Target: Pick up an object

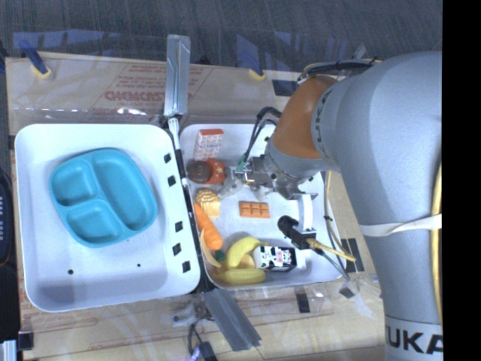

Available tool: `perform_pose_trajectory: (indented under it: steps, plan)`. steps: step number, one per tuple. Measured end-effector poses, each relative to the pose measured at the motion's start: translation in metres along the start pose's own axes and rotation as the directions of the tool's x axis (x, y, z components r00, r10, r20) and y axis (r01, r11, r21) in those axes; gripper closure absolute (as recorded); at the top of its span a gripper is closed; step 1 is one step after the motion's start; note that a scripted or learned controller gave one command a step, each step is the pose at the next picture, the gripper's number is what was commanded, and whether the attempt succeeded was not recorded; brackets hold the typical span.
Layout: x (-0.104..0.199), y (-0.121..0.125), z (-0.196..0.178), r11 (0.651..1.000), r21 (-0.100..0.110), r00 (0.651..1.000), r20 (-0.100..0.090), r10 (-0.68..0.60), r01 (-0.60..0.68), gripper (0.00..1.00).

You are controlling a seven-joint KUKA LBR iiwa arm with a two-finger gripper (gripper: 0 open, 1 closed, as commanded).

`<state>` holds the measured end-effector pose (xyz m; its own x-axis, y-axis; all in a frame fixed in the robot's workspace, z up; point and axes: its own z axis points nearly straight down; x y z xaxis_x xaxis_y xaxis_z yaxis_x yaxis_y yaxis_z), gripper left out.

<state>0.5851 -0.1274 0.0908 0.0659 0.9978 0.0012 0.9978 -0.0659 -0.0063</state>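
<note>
Nearest the bench's front edge, in the right bin [319, 275], lie smooth yellow bananas [242, 254] beside a small black-and-white carton [276, 258]. Above them sit an orange carrot [210, 232] and a ridged waffle [254, 210]. Over these hangs the gripper [252, 173]; whether it is gripping anything cannot be told. Farther left, a glossy blue divided plate [104, 195] fills the left bin [45, 277].

Two bins [30, 201], one blue tray [103, 195]
</note>
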Motion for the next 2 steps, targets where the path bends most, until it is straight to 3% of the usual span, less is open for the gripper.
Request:
perform_pose_trajectory:
  steps: [1,2]
  plan:
    - [0.0003,-0.0002,-0.0095,1.0,0.003,1.0,-0.002,-0.003,0.003,1.0]
    - [0.0005,-0.0003,-0.0093,1.0,0.003,1.0,-0.002,-0.004,0.004,0.0]
